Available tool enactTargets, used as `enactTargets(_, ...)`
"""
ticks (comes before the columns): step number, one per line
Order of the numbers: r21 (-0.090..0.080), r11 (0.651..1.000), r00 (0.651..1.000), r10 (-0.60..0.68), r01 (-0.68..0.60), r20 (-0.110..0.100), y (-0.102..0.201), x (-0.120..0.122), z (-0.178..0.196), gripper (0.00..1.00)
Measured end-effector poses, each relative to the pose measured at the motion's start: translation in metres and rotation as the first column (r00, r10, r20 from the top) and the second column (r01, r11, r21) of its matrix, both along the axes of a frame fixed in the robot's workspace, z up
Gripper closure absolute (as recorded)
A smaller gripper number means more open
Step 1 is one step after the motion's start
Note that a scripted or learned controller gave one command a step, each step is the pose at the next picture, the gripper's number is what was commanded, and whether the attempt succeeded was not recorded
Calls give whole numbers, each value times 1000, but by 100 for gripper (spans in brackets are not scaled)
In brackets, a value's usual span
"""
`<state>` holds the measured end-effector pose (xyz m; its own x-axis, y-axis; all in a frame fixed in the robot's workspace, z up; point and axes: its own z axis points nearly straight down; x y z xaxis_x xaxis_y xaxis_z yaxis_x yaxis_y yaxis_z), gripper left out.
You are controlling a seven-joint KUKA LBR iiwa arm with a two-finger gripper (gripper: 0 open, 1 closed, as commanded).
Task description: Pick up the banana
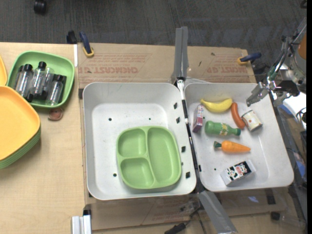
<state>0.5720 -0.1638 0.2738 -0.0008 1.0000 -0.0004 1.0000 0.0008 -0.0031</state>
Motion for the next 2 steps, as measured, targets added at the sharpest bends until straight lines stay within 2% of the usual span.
enactTargets(1, 0, 997, 997, 76, -76, -1, 96, -22, -84, 0)
enactTargets(2, 1, 999, 999, 36, -36, 0, 30, -43, -183, 0)
